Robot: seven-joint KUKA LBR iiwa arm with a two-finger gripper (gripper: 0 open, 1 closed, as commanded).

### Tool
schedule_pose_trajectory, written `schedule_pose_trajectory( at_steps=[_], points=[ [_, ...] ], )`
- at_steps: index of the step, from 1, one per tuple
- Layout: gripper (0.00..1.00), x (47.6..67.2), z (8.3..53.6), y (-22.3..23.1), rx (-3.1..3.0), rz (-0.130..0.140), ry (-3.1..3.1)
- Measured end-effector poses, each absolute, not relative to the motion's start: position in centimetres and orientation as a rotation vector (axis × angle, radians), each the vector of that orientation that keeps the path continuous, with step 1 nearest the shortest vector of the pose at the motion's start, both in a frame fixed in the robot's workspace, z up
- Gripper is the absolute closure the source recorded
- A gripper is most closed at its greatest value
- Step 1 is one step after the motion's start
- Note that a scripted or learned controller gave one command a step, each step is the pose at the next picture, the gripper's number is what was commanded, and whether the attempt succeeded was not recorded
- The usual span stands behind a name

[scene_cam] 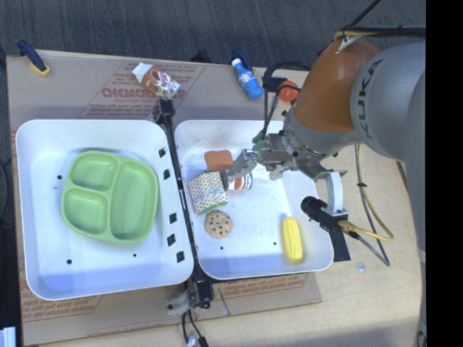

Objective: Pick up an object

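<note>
Gripper (242, 166) low over right bin (312, 260), arm (376, 100) reaching from right

We note the gripper (242, 166) low in the right bin (311, 260), above a small can (241, 183) beside a patterned packet (206, 191).

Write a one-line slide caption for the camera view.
Gripper poised above small can in right bin; green tray in left bin.
</note>
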State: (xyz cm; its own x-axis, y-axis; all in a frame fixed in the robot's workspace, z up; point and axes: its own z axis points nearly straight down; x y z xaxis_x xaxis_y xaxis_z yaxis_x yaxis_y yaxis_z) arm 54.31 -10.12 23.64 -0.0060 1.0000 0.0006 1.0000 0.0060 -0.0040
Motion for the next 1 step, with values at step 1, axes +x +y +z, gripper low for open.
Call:
schedule_pose_trajectory(
  at_steps=[1],
  points=[
    [0.00, 47.51, 9.89, -12.08, -2.210, 0.005, -2.223]
  ],
)
